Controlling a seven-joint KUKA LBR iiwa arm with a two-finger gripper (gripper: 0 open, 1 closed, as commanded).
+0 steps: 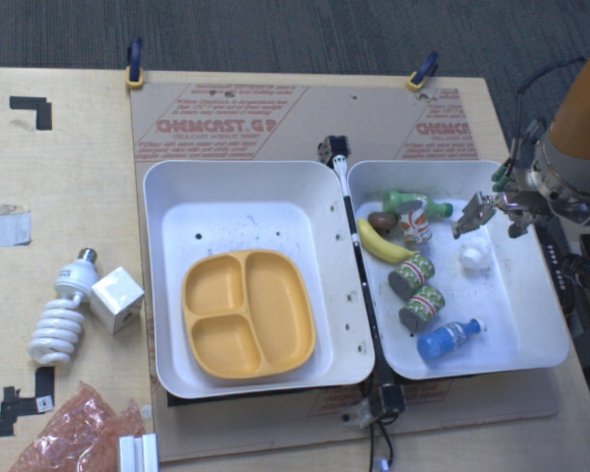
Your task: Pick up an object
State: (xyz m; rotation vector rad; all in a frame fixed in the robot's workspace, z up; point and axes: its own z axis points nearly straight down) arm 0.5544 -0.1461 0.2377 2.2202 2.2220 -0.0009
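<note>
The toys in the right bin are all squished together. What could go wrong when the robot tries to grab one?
1. The banana, green bottle and cans touch, so the gripper might bump or pinch two at once.
2. The blue bottle is round and lying down, so it might roll away.
3. The small white lump could slip out.

Dark grey carpet [275, 18] behind tan bench [69, 205].
</note>
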